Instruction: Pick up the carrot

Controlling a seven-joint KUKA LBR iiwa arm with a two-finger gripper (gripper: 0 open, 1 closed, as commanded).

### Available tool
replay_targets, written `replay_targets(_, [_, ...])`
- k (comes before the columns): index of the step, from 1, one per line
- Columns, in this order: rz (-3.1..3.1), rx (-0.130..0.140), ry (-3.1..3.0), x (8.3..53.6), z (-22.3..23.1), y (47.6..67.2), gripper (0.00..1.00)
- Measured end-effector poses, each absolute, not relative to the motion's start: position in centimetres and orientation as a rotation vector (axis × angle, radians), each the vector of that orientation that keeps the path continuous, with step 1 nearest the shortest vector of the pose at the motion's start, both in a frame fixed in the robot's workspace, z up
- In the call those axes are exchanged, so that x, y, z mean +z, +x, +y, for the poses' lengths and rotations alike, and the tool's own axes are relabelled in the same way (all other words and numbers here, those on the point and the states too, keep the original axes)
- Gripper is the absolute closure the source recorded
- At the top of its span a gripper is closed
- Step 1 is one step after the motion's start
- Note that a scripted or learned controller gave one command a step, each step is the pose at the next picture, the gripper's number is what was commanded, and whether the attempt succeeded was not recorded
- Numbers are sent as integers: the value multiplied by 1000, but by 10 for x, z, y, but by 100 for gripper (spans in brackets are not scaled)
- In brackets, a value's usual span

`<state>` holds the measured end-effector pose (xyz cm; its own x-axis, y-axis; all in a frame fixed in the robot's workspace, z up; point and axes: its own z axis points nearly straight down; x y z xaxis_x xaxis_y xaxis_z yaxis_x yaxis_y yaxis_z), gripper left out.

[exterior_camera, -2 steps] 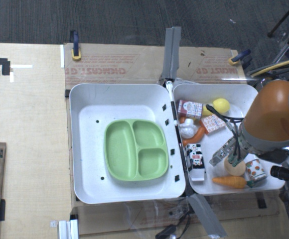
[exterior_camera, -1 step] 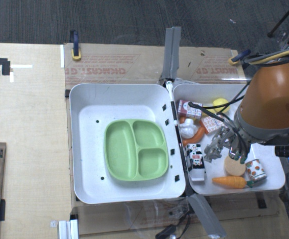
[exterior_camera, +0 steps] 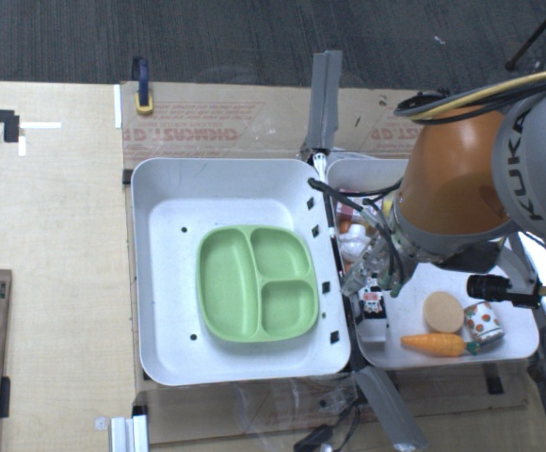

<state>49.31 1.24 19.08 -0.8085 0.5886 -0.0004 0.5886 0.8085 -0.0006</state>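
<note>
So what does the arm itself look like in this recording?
A bulky grey KUKA arm with black KUKA lettering on its shell and a broad glossy orange band above the wrist. Below that sits a dark wrist section with loose cables and small fittings; the jaws are too cluttered to describe.

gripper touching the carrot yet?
Apart. The camera view shows the gripper near the right bin's left wall, with bare white bin floor between it and the carrot, which lies near the front rim.
</note>
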Motion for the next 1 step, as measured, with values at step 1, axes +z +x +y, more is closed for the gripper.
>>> replay_targets(1, [3055, -1, 721, 353, -80, 517, 100])
